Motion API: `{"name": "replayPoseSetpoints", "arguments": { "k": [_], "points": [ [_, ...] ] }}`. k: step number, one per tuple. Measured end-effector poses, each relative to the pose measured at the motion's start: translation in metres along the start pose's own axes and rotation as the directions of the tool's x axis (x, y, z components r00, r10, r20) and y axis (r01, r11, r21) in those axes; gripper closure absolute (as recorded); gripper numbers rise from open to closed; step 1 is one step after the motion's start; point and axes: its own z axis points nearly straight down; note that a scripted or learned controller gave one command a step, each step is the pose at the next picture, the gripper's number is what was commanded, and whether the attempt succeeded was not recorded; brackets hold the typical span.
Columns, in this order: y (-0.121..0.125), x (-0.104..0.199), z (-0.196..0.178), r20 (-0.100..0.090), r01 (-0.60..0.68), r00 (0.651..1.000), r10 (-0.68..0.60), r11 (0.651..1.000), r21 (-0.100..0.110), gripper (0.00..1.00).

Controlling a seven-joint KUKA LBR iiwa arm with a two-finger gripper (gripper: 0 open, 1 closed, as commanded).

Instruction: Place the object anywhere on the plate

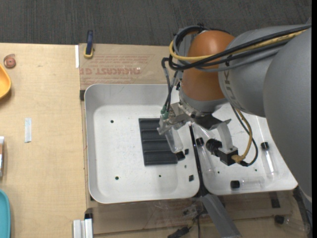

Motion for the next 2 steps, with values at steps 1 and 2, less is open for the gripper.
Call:
{"name": "replayPoseSetpoints", "arguments": {
  "k": [1,2],
  "points": [
    [0.048,0.018,-0.097,0.002,0.400,0.916,-0.400,0.916,-0.002,1.00],
    [0.089,0.047,-0.150,0.005,0.751,0.661,-0.751,0.661,-0.004,1.00]
  ]
}}
